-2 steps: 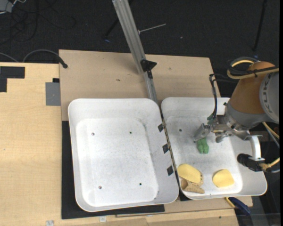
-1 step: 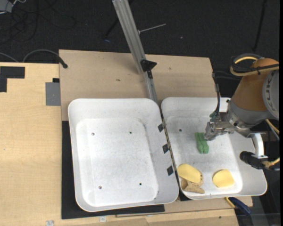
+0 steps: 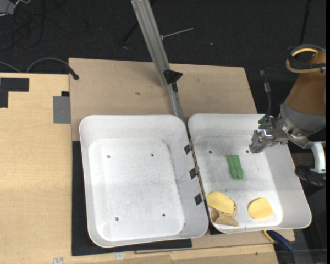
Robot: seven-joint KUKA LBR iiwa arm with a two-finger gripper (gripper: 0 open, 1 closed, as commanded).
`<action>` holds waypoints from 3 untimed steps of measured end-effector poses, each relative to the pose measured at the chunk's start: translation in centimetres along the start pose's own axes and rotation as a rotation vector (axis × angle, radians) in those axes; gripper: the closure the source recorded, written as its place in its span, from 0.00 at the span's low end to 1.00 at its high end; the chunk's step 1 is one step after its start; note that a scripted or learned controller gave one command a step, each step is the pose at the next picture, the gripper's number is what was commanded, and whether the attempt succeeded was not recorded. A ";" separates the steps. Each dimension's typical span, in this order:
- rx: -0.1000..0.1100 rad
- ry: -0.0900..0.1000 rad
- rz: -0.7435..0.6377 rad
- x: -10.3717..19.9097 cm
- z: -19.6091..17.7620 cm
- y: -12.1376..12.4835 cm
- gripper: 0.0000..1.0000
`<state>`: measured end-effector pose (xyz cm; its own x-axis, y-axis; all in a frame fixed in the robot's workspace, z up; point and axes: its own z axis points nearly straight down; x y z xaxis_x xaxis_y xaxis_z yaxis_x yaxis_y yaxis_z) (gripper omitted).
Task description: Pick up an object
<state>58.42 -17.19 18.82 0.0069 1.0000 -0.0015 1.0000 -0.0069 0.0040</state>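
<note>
Bench (image 3: 38, 147), light wood, takes up most of the view, w/ two shallow white bins side by side on a black mat. Left bin (image 3: 93, 142) is the bigger-looking one; right bin (image 3: 297, 202) sits touching it along the middle seam. A grey metal rail (image 3: 154, 48) slants from top centre down to where the bins meet.

Arm (image 3: 308, 98) comes in from the right, orange band above the wrist, grey wrist below. Gripper (image 3: 258, 142) hangs over the upper right part of the right bin, nothing seen btwn its tips; too small and dark to tell if released or clenched.

Objects, all in right bin: green block (image 3: 235, 166) lies approx. mid-bin, lower left of the gripper, apart from it. Yellow lumpy piece (image 3: 221, 202) near the front left corner, w/ a small tan scrap (image 3: 225, 219) touching its lower edge. Round yellow piece (image 3: 260, 208) just right of those, near the front wall.
</note>
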 end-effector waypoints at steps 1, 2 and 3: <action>-0.001 0.000 -0.009 0.5 -6.0 0.6 1.00; 0.004 0.002 -0.010 0.5 -6.9 0.7 1.00; 0.009 0.004 -0.011 5.5 -5.4 -0.3 1.00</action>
<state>58.16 -11.64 24.20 -0.0044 1.0000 0.0028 1.0000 0.0044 -0.0048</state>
